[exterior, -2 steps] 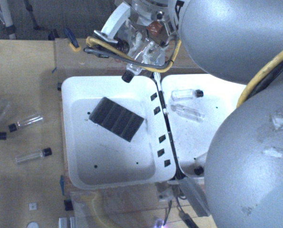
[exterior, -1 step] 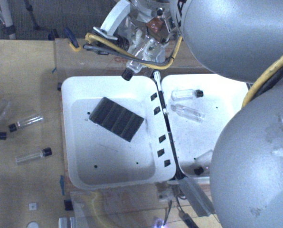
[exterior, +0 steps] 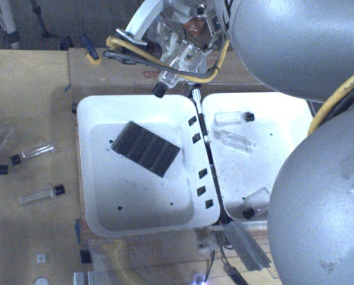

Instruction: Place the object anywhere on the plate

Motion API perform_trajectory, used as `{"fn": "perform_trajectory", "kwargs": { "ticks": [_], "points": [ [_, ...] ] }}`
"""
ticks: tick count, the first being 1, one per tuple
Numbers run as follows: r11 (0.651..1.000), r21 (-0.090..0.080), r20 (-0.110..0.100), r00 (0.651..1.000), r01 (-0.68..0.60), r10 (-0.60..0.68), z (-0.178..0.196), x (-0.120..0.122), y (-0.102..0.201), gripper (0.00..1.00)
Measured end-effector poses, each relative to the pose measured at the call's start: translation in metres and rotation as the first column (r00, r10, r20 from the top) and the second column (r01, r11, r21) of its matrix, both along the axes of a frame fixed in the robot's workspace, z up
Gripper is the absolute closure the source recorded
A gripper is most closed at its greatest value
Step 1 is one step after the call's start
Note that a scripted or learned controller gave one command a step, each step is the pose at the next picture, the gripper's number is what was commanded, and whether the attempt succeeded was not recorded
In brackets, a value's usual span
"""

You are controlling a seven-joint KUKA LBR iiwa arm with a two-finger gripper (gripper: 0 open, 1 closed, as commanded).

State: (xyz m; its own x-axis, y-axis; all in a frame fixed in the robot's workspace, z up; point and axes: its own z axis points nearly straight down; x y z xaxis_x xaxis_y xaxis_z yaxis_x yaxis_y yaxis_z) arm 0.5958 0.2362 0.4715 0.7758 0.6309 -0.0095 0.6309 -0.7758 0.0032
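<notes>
Gripper [exterior: 178,70] at the top of the frame, above the far rim where the two white bins meet; a clear vial with a black cap [exterior: 164,85] seemingly pinched at the fingertips, cap end poking out lower left; jaw spread itself too cluttered to tell for sure. Below and left of the jaws, lying flat in the left bin [exterior: 88,159]: a dark ribbed rectangular plate [exterior: 146,149], turned at an angle, well apart from the vial. Below and right of the jaws, in the right bin [exterior: 266,108]: two more clear vials [exterior: 233,118] [exterior: 233,140]; further vials [exterior: 34,153] loose on the bench far left.
</notes>
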Motion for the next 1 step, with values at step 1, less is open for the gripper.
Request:
{"fn": "perform_trajectory", "kwargs": {
  "ticks": [1],
  "points": [
    [1.000, -0.001, 0.002, 1.000, -0.003, 0.003, 0.0094, 0.0000, 0.0018, 1.00]
  ]
}}
